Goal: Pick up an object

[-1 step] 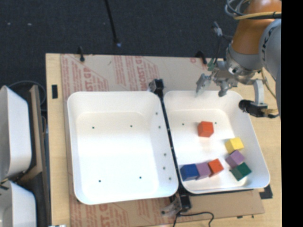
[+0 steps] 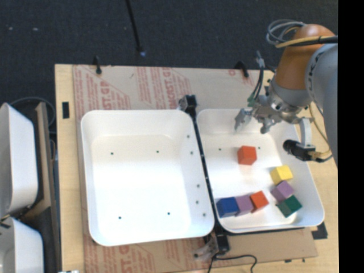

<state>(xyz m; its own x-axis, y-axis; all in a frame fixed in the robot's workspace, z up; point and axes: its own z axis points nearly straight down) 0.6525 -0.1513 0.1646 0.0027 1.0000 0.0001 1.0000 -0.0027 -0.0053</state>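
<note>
Along the near edge of the right bin sit a blue block, a purple block and a small orange block, touching in a row; further right a green block, a second purple block and a yellow block cluster together; a larger orange block lies alone near the bin's middle; the jaws hang spread above the bin's far edge, nothing between them, apart from that block; the left bin rests just beside the right one on the bench.
</note>
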